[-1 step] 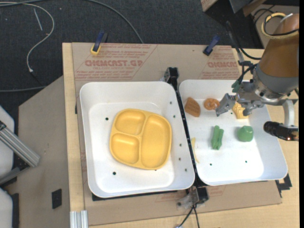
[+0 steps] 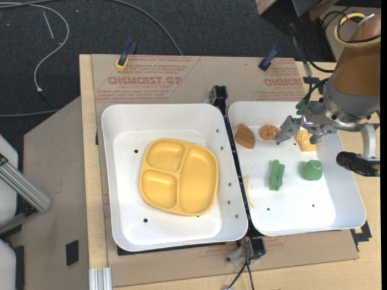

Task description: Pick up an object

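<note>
Four small items in shallow white right bin (image 2: pixel 344 213): brown bread-like piece (image 2: pixel 245 136), orange round piece (image 2: pixel 269 132), green ridged piece (image 2: pixel 276 174), green rounded lump (image 2: pixel 312 170). Pincer (image 2: pixel 300 132) poised above orange piece's right; grip state cannot tell. Step: approach; next, descend onto one item

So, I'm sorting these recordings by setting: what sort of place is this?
Probably a robotics lab test bench, not a kitchen: two shallow white plastic bins clamped on cardboard sheeting, loose cables on dark carpet, and small toy food pieces below the arm's gripper.
</note>
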Robot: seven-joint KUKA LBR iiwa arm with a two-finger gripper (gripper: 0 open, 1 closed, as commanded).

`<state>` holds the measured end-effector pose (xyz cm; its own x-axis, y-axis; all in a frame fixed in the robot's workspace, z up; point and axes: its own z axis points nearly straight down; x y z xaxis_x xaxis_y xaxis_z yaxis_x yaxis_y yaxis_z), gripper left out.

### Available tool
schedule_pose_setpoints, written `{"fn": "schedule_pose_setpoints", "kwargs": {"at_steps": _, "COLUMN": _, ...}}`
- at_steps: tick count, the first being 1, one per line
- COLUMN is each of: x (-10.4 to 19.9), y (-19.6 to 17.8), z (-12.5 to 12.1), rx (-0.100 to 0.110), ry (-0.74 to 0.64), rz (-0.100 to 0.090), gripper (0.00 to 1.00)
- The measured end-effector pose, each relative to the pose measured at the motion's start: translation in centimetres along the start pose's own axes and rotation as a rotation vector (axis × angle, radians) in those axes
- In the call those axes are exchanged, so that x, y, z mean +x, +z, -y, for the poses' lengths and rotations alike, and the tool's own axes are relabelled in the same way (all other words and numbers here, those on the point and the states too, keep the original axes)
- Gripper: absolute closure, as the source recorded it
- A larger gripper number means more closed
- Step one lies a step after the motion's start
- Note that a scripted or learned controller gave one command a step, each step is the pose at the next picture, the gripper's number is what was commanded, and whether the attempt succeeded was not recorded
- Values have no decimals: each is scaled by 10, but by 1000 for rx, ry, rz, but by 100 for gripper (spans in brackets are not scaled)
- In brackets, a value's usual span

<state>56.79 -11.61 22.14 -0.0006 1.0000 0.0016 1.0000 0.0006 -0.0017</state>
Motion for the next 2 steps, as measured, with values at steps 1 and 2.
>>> {"fn": "schedule_pose_setpoints", "kwargs": {"at_steps": 1, "x": 1, "y": 49, "z": 10, "rx": 6, "ry": 1, "rz": -1, "gripper": 0}}
{"fn": "schedule_pose_setpoints", "kwargs": {"at_steps": 2, "x": 4, "y": 91, "z": 15, "rx": 1, "ry": 1, "rz": 0, "gripper": 0}}
